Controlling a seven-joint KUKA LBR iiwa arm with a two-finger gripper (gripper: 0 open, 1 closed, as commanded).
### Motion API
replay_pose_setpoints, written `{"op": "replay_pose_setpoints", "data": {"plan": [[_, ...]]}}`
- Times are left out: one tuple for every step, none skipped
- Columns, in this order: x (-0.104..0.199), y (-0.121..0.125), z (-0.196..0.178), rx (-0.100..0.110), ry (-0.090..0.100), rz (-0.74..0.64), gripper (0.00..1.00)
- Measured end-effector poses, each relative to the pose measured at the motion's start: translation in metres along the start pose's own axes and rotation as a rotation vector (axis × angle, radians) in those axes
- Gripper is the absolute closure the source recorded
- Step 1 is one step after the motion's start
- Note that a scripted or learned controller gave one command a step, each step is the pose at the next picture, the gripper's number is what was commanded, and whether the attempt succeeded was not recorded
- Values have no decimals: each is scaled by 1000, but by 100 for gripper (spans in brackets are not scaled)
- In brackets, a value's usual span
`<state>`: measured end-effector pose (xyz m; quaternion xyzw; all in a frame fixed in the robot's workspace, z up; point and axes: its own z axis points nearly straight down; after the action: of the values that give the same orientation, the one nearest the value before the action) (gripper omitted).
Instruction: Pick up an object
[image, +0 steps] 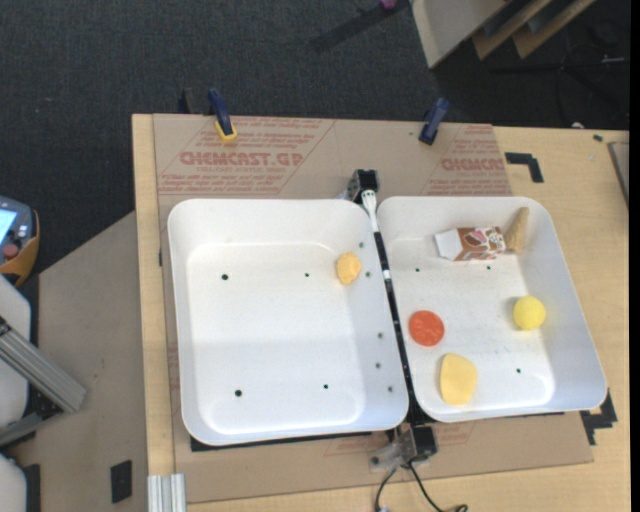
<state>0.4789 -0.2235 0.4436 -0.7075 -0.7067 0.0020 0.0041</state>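
Lying in the right bin (572, 330), red disc (427, 328), yellow ball (529, 313), carton (469, 243), pincer state: cannot tell.

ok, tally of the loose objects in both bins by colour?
Yellow: 3 — small piece in the left bin; ball and flat piece in the right bin
Orange-red: 1 — disc
Tan: 1 — stick
White and brown printed: 1 — packet
Total: 6
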Motion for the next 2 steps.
{"op": "replay_pose_setpoints", "data": {"plan": [[62, 0, -98, -23, -6, -9, 100], [-1, -1, -92, -13, -8, 4, 100]]}}
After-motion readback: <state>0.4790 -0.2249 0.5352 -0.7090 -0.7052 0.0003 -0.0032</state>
